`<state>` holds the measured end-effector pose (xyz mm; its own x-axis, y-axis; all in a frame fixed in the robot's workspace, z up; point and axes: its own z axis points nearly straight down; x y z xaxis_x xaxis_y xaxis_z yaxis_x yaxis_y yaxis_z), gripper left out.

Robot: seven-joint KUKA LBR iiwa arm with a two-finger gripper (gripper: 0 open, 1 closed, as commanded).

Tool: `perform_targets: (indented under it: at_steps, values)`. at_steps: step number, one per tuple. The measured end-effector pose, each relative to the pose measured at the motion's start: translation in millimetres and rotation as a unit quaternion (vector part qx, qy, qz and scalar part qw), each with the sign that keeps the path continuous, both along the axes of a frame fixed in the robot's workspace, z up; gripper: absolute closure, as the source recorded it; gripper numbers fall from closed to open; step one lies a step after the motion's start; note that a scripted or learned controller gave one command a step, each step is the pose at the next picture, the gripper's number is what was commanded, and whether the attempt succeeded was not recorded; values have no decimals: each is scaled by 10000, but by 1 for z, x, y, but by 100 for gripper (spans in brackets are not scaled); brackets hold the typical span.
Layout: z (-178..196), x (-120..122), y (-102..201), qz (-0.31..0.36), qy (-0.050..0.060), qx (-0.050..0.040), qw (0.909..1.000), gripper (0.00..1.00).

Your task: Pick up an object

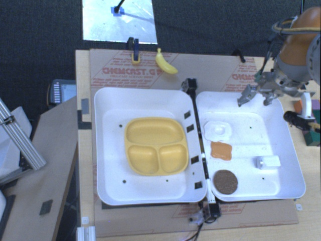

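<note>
Brown patty [225, 182] lies nearest; the board [125, 70] beyond reads "CHEMCAST".

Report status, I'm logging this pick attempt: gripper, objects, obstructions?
Gripper open, over right bin's far edge, holding nothing. Brown disc, orange piece, white items on bin floor. Nothing in the way.

A dark, finely textured backdrop [215, 14] fills the far side behind the bench. Against it lies a shiny silver square sheet [119, 14] that catches bright light — a small blue piece sits on it. The brown cardboard board with red lettering [125, 70] covers the benchtop. At the left stands a tan wooden side table [45, 159], and a ribbed aluminium rail [20, 139] leans across its edge.
</note>
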<state>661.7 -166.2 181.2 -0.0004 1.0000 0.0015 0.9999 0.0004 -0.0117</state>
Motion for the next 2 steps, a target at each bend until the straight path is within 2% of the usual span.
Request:
perform_targets:
  at_steps: [1,2]
  values:
    - [9,3,0,12,-67,-10,10000,0]
    - [-49,3,-7,5,-51,-10,10000,0]
